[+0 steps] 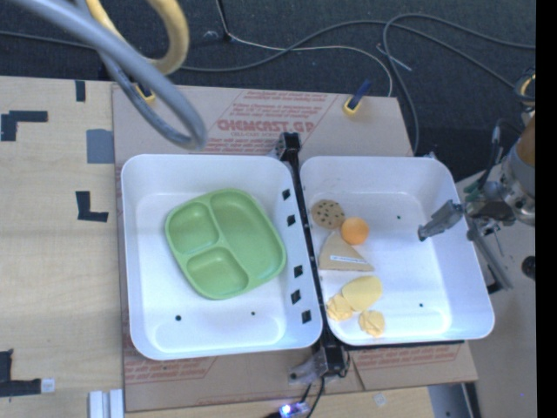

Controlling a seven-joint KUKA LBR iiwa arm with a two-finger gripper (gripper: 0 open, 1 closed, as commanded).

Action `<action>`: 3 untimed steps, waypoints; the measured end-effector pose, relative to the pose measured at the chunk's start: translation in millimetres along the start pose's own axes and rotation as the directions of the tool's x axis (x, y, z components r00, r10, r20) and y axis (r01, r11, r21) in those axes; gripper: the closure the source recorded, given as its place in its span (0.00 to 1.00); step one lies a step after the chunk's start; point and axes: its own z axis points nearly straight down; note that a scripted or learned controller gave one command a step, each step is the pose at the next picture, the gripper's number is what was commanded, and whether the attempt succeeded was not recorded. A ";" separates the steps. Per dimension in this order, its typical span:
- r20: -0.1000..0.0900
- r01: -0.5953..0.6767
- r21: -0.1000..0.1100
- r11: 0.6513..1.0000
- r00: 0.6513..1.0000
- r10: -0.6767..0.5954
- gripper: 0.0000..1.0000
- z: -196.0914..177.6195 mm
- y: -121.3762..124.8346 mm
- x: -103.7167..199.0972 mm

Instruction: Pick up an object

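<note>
The right bin (409, 177) holds several small food toys along its left side: a brown cookie (328, 212), an orange ball (354, 231), a pale wedge (342, 255), a yellow lumpy piece (359, 293) and a smaller yellow piece (372, 322). My gripper (438, 222) hangs over the right edge of this bin, roughly level with the orange ball and well to the right of it. It touches none of the toys.
A green divided plate (225, 242) lies in the left bin (139, 259). A black divider with clips (298, 233) runs between the bins. Grey and yellow hoses (148, 68) cross the top left. The arm's wrist (513, 194) stands at the right edge.
</note>
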 end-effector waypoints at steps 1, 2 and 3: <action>0.003 0.004 -0.013 1.000 1.000 -0.004 0.00 -7.2 2.5 0.7; 0.003 0.005 -0.010 1.000 1.000 -0.005 0.00 50.9 11.8 -0.5; 0.002 0.005 -0.009 1.000 1.000 -0.005 0.00 113.3 17.5 0.0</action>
